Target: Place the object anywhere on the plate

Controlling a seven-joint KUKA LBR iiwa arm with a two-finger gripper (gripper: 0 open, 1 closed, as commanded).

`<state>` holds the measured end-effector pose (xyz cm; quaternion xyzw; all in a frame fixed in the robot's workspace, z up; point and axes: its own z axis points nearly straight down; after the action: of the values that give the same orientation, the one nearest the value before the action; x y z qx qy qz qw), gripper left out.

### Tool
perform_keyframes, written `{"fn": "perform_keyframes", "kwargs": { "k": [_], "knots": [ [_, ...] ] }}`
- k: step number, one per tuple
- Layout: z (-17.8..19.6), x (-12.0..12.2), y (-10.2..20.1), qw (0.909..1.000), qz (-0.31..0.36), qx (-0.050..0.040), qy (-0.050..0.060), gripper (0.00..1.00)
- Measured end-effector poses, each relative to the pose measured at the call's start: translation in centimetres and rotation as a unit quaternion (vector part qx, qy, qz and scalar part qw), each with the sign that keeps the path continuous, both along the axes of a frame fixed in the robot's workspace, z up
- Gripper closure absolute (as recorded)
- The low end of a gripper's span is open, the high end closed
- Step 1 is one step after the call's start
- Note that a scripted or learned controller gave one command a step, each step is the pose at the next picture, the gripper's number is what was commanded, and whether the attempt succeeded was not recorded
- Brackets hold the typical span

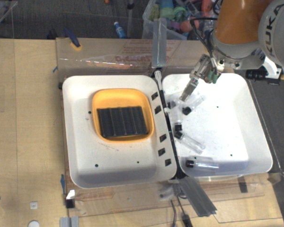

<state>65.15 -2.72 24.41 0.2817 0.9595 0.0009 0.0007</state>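
An orange plate [122, 97] with rounded corners sat flat in the left bin, carrying a dark ribbed slab [122, 122]. Three clear vials with black caps lay on their sides in the right bin [192, 102] [187, 137] [202, 164], well apart from the plate

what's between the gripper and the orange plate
In the camera view, the black divider strip where the two white bins meet lies between the gripper and the plate, plus bare white bin floor on either side.
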Motion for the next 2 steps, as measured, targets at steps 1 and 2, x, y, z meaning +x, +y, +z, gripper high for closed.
{"fn": "perform_keyframes", "kwargs": {
  "k": [1,2],
  "knots": [
    [-0.8,-0.1,0.1,0.9996,-0.029,0.0004,0.001,0.0],
    [-2.0,0.5,-1.4,0.9995,-0.032,0.0004,0.001,0.0]
  ]
}}
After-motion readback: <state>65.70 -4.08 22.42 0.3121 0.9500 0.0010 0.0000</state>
